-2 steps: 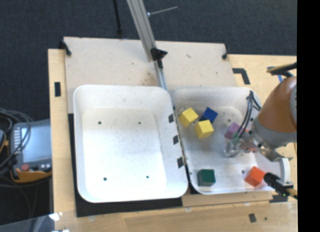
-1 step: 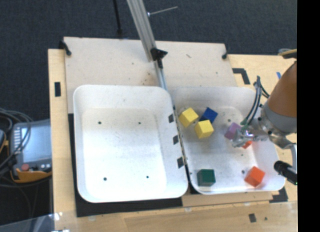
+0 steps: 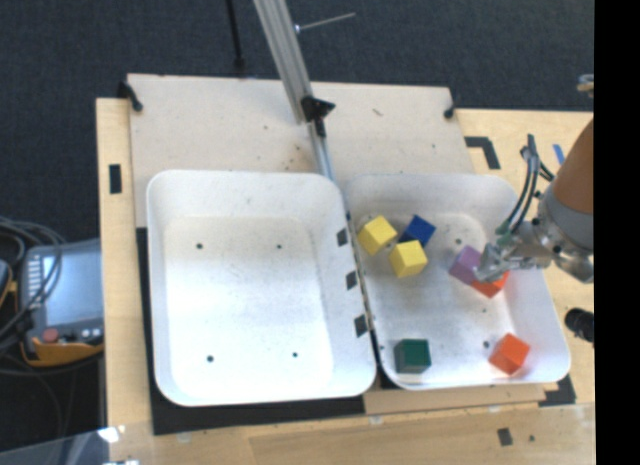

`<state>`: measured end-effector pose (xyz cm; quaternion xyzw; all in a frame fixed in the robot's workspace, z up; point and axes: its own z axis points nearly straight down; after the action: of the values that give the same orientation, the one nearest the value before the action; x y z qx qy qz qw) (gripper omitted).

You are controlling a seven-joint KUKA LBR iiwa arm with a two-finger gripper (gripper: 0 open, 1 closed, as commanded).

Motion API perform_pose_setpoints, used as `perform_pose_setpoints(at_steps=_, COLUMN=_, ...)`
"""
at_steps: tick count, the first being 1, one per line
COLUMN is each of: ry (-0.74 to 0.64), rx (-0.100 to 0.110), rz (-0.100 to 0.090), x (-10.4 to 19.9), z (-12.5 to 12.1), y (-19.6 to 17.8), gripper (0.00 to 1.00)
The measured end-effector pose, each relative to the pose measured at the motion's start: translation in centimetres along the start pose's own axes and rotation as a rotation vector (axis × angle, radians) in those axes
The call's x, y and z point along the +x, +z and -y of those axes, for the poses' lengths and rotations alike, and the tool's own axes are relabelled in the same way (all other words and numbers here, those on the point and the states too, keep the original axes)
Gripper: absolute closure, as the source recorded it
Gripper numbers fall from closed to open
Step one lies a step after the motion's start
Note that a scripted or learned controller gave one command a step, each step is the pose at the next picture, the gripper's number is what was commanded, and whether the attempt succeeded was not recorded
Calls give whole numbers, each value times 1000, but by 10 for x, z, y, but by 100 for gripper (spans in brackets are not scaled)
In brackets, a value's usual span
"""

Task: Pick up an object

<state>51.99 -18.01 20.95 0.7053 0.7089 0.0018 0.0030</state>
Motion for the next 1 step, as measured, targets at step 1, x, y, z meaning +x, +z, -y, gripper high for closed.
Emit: perform_pose_setpoints(at_steps=1, ry=-3, rx=4, rz=-3, x=43, z=-18, y=-10, gripper=100)
